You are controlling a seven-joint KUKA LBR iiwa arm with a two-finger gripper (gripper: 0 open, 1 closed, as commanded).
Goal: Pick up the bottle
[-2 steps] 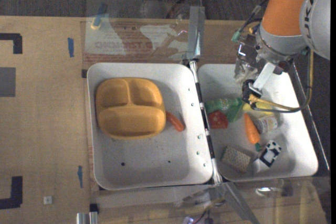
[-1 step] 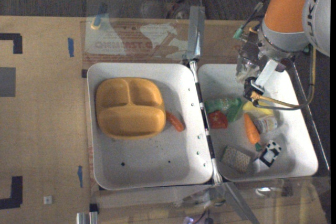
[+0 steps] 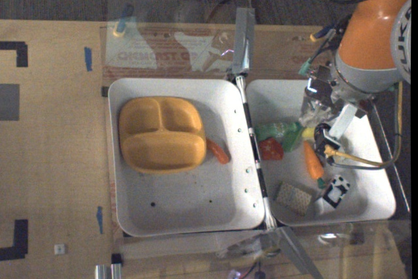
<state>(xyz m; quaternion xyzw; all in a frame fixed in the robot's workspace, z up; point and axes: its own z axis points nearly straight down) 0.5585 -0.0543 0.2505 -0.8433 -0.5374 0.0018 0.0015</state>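
A green bottle (image 3: 279, 132) lies on its side in the right bin (image 3: 382, 206), near that bin's left wall, with a yellowish end pointing right. My gripper (image 3: 321, 119) hangs over the right bin's upper middle, just right of the bottle's yellowish end. The grey wrist and the orange band (image 3: 371, 32) rise above it to the right. The gripper's body hides what lies directly under it.
Beside the bottle are a red block (image 3: 271, 149), an orange carrot (image 3: 313, 161), a grey sponge (image 3: 293, 197) and a black-and-white object (image 3: 336, 191). The left bin (image 3: 189, 206) holds a yellow divided plate (image 3: 161, 134) and a small orange piece (image 3: 219, 151). A yellow cable (image 3: 356, 160) loops below the gripper.
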